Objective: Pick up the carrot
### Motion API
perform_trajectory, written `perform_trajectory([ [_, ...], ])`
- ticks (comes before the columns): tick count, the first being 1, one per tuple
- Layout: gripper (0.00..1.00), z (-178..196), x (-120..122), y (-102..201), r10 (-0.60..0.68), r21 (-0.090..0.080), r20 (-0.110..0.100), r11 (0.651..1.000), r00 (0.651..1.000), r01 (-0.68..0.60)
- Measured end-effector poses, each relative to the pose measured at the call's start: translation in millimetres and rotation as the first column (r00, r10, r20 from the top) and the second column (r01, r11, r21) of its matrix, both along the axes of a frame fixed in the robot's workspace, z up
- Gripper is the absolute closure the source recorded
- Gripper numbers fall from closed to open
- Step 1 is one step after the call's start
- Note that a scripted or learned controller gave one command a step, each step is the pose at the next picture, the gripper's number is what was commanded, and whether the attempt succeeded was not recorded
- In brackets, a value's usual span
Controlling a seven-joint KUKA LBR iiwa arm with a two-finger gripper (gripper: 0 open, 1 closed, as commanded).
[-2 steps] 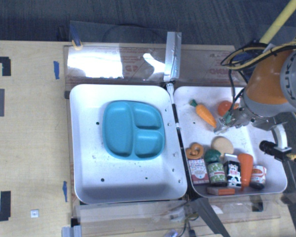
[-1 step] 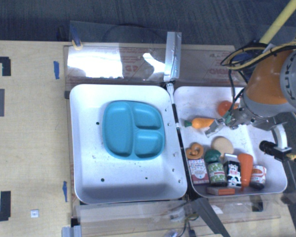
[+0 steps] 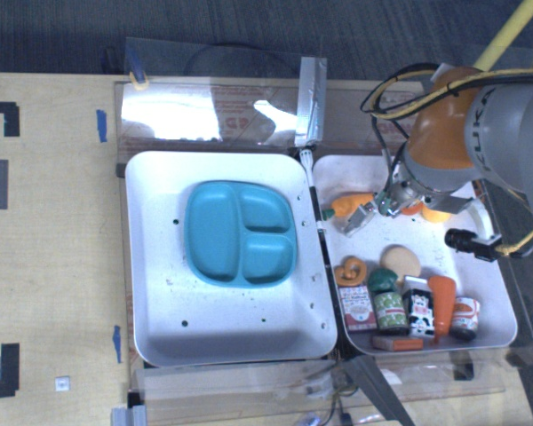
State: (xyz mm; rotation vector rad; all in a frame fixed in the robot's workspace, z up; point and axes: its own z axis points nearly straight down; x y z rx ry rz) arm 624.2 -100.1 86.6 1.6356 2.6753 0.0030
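A pale wooden bench (image 3: 53,264) lies beneath me, dark carpet beyond its far edge, and on it two shallow white bins sit side by side. The left bin (image 3: 160,300) is the larger sight, and a blue divided plate (image 3: 241,232) rests flat in its middle. My arm (image 3: 489,131) comes in from the right, grey with its orange band above the wrist, cables looped about it, and hangs over the far half of the right bin (image 3: 502,300). My gripper (image 3: 362,216) points down and toward the wall shared by the two bins, near the bin's far left corner; whether it is spread or closed I cannot tell from here. The carrot (image 3: 442,303) lies well apart from it, in the near part of the right bin, upright among a row of small food toys: a pretzel (image 3: 350,271), a tan bun (image 3: 401,260), a red carton (image 3: 358,307), a green jar (image 3: 388,302), and a black-and-white carton (image 3: 417,307) just beside the carrot. An orange toy piece (image 3: 346,206) lies close by my gripper.
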Motion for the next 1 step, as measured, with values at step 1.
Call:
perform_trajectory([
  [1, 0.00, -0.8, 29.5, 1.9, 0.157, 0.000, -0.006, 0.988, 0.988, -0.157],
])
